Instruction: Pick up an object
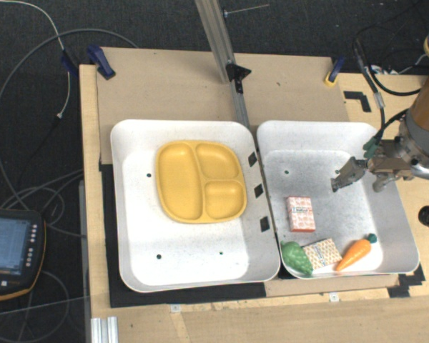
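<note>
A wooden worktop carries two shallow white bins, left bin and right bin, side by side on a black mat.

Yellow tray; orange carrot; green toy; white bins

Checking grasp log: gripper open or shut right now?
Open. The gripper hangs over the right bin with its fingers spread apart, nothing between them.
</note>
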You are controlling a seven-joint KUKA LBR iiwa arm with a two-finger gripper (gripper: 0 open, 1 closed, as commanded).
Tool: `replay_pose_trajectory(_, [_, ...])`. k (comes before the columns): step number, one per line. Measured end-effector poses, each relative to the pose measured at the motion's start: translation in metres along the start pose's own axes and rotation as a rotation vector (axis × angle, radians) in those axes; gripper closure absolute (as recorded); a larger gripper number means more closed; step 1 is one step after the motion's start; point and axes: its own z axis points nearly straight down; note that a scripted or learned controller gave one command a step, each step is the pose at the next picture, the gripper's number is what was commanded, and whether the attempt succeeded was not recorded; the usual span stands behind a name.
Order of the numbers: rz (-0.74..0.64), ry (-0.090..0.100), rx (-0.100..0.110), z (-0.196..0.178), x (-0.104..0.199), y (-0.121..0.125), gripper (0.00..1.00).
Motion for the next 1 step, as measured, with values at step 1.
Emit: replay_pose_trajectory(1, [0.000, 0.000, -0.001, 0.0001, -0.0001, 0.0000, 0.00])
